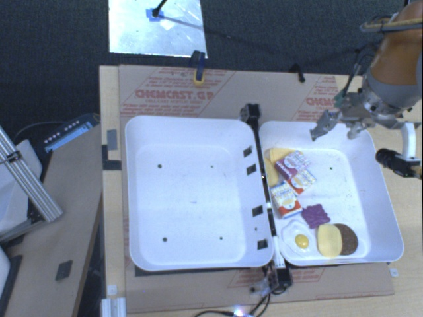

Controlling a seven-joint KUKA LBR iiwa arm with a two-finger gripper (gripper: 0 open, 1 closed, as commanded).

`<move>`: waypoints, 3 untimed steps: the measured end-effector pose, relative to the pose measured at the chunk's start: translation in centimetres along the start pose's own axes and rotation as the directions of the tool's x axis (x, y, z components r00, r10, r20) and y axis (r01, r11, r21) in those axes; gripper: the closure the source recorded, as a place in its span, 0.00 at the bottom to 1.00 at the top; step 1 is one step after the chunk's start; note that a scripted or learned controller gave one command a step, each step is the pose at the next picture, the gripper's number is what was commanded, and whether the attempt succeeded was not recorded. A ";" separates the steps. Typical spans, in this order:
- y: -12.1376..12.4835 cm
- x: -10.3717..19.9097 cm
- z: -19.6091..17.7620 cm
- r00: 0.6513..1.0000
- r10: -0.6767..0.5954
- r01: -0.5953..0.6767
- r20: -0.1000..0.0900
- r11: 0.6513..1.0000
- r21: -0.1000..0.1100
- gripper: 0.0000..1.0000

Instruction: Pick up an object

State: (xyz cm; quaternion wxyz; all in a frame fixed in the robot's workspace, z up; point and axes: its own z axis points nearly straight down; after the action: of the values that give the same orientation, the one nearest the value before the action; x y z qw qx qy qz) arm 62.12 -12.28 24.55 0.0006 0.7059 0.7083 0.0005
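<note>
Several toy food items lie along the left side and front of the right bin (370, 197): a yellow cheese wedge (277, 156), a red and white carton (295, 169), a smaller carton (285, 199), a purple piece (315, 214), a fried egg (299, 240), a pale yellow oval (328, 240) and a brown patty (346, 238). My gripper (340, 129) hangs over the far edge of the right bin, above and behind the items. It is open, with nothing between its fingers (320, 128).
The left bin (192, 190) sits beside the right one, with a black hinge strip (261, 183) between them. A shiny metal plate (157, 18) lies at the back. A blue and yellow clamp (197, 68) stands at the bench's far edge.
</note>
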 end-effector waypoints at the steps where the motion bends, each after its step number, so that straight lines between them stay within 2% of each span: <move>1: -1.1 6.7 -2.7 1.000 -0.008 0.008 -0.003 1.000 -0.002 0.00; 2: -1.1 6.3 -3.6 1.000 -0.004 0.004 -0.001 1.000 -0.003 1.00; 3: -0.7 14.5 -22.7 1.000 -0.008 0.008 -0.002 1.000 -0.021 1.00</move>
State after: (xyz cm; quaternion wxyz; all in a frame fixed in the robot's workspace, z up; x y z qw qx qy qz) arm 61.38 2.22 47.28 0.0072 0.7031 0.7110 0.0086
